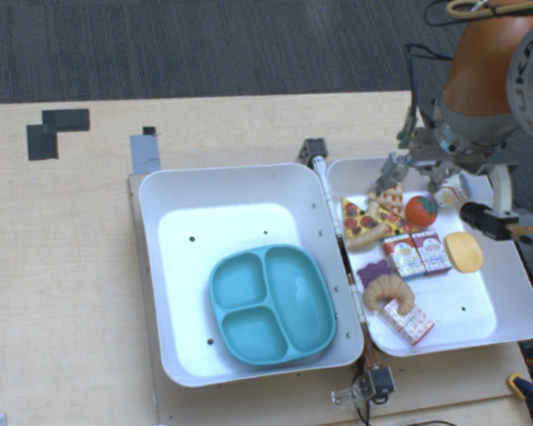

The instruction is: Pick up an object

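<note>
My gripper [414, 176] hangs over the far end of the right bin [498, 319], its fingers [386, 175] spread open with nothing between them. Just in front of it lie a red tomato [421, 211] and a pizza slice [364, 223]. Further toward the front are two small red-and-white cartons [417, 255], a yellow oval piece [465, 251], a purple piece [374, 270], a croissant [388, 290] and a small wrapped packet [411, 323].
The left bin [156, 263] holds a teal divided plate [273, 304]. A ridge between the bins [335, 238] separates them. The arm's orange band [480, 59] looms over the right bin's far corner. Cables run along the bench's right edge.
</note>
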Action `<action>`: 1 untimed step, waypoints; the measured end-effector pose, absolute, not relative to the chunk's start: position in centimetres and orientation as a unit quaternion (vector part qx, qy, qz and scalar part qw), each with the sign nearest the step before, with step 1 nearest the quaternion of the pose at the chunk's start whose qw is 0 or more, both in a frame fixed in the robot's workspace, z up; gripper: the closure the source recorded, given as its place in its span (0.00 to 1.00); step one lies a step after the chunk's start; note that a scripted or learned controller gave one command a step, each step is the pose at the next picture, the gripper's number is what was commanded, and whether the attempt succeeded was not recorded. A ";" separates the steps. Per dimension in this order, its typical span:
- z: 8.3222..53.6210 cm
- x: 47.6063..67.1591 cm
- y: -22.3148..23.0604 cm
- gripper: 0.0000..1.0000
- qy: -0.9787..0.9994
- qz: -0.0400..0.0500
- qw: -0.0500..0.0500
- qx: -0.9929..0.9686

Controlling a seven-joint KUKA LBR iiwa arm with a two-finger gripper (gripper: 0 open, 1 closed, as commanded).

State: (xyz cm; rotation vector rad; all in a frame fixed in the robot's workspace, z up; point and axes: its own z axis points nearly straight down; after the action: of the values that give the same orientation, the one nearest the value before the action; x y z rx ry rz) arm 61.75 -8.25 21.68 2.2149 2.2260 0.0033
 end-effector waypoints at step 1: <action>10.9 63.5 -10.0 0.00 0.708 0.001 0.001 0.706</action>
State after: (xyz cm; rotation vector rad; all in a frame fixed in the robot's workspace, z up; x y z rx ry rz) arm 63.54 -10.05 10.92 2.2173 2.2228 0.0029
